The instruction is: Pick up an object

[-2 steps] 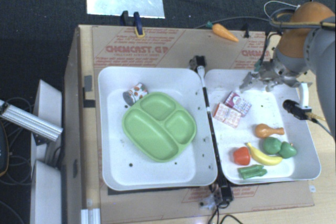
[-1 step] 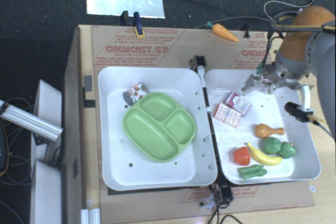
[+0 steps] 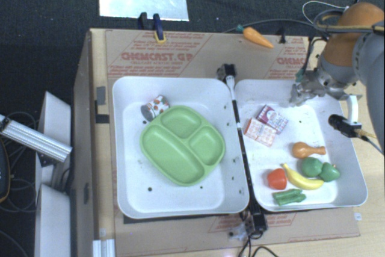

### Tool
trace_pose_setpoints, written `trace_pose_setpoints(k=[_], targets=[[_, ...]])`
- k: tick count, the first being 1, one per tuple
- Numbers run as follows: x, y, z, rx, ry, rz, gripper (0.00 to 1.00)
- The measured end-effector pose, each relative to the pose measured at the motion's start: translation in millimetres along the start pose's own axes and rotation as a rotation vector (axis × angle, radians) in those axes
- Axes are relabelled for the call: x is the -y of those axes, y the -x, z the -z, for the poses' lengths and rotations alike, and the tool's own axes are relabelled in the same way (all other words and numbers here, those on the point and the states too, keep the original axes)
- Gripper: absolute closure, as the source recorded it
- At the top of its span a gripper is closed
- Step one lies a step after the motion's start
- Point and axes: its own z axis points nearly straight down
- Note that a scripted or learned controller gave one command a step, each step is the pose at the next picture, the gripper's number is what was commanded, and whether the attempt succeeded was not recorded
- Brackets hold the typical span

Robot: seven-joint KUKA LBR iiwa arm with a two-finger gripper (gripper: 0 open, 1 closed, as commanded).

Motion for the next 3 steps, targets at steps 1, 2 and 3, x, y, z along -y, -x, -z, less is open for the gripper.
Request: trace_pose_setpoints(k=[1, 2, 3], targets=[[0.1, -0.1, -0.3, 0.000, -0.001, 0.001, 0.00], [1.0, -21.0, -11.5, -0.003, -0.003, 0.000, 0.00], [-0.2, -20.4, 0.3, -0.001, 0.000, 0.003, 1.00]])
